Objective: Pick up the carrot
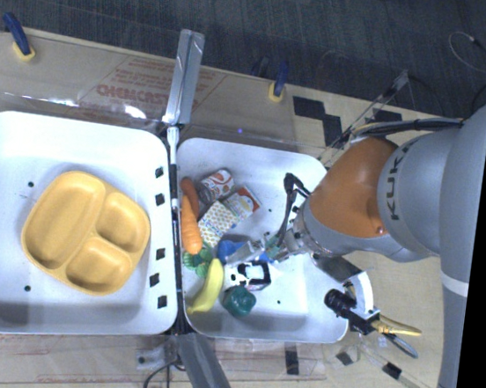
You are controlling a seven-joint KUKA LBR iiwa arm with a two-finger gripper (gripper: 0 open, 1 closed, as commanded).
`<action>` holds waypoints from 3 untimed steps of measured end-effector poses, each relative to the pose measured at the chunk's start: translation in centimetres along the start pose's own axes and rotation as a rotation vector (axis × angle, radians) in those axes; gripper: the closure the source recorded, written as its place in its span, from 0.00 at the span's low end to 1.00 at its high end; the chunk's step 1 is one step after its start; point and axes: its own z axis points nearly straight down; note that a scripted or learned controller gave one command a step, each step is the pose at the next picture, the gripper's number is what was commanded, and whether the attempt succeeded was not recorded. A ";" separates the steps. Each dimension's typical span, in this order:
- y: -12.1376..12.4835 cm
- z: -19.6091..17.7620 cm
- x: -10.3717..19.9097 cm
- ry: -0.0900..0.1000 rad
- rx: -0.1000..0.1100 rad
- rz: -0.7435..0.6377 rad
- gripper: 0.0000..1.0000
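The carrot (190,223) is a slim orange piece with a darker, reddish upper end, lying lengthwise along the left wall of the right bin (283,327), close to the divider between the two bins. It rests in the bin among other items, untouched by the arm.

The hand (254,268) hangs low over the middle of the same bin, and the carrot lies well to its left and slightly farther up the bin. Nothing sits between its fingers, but whether they are spread or closed cannot be told from this angle.

Between hand and carrot lie a blue item (230,248) and a patterned packet (217,221). A banana (209,286) lies below the carrot, left of the hand, and a green object (239,301) sits just below the hand.
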 end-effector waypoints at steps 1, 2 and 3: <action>-0.9 -8.0 8.7 0.012 0.019 0.105 0.00; 2.0 -8.0 16.1 0.011 0.020 0.126 0.00; 9.1 -7.8 15.8 0.012 0.020 0.108 0.00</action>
